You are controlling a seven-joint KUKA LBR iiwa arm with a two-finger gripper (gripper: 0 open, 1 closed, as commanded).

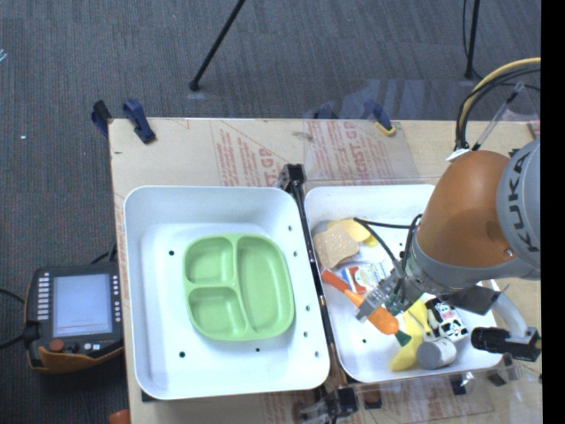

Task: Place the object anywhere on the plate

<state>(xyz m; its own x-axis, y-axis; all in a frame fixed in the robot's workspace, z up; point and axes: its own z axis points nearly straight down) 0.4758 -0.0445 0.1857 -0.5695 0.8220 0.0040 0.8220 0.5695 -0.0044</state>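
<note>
Orange marks the toy carrot, which lies in the right bin directly under the claw. The claw hangs low over the bin's middle, its dark fingers reaching down to the carrot's upper end; whether they are clenched on it or released cannot be told from this slanted view. The carrot's long axis runs on a diagonal, from upper left to lower right, with its rounded orange end toward the lower right and a green bit beside that end.

Around it lies a clutter of toys: a red-orange strip just to the left, a slice of bread and a pale yellow piece toward the bin's back, a yellow banana and a grey cylinder toward the front, and a black-and-white cow figure beside them. The arm's grey body with its orange band covers much of the bin's right half.

The left bin holds a green plate with three compartments, well apart from the carrot. Both bins sit on a worktop covered in printed cardboard, with blue clamps at its back edge. Dark carpet surrounds it, a tripod leg stands behind, and a control tablet lies on the floor to the left.
</note>
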